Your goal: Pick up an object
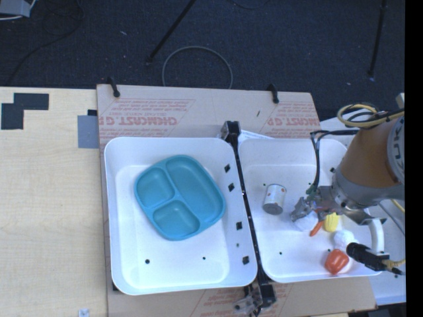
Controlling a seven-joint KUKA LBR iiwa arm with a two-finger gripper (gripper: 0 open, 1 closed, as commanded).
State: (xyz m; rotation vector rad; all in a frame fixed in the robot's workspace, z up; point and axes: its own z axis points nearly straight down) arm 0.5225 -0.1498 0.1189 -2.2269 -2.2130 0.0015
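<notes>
The claw [305,207], grip state unclear, hangs low in the right bin [284,157] beside a can [273,199].

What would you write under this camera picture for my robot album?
The gripper reaches into the right bin beside a metal can, while a blue plate sits in the left bin.
</notes>
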